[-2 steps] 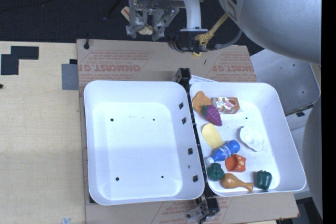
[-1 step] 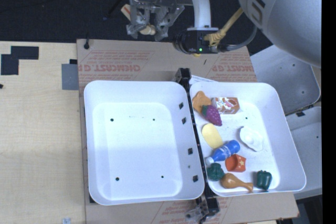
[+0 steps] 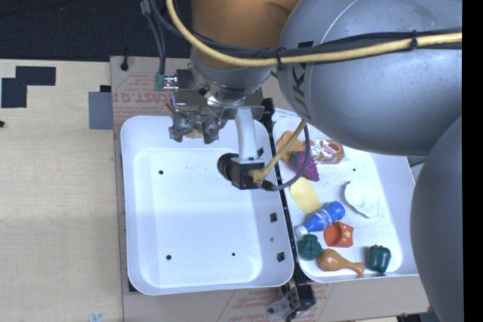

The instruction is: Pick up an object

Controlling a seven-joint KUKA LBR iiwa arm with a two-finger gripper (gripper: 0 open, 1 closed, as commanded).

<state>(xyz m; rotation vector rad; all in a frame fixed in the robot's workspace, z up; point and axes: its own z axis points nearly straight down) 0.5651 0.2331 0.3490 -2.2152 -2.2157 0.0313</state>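
My gripper (image 3: 194, 129) hangs over the far edge of the left white bin (image 3: 189, 237), low under the orange wrist band. A small tan patch shows at its tip, and I cannot tell what it is. The objects lie in the right bin (image 3: 392, 185): an orange carrot (image 3: 285, 141), purple grapes (image 3: 306, 164), a red-speckled packet (image 3: 329, 152), a yellow piece (image 3: 306, 196), a blue bottle (image 3: 324, 216), a white lump (image 3: 363, 200), a red pepper (image 3: 339, 234), a dark green piece (image 3: 308, 246), a tan gourd shape (image 3: 339, 262) and a green pepper (image 3: 379, 258).
A white post with a black end (image 3: 238, 168) hangs from the wrist beside the divider (image 3: 281, 215) between the bins. The bulky grey arm (image 3: 370, 64) covers the far part of the right bin. Brown board (image 3: 139, 90) borders the bins behind and on the left.
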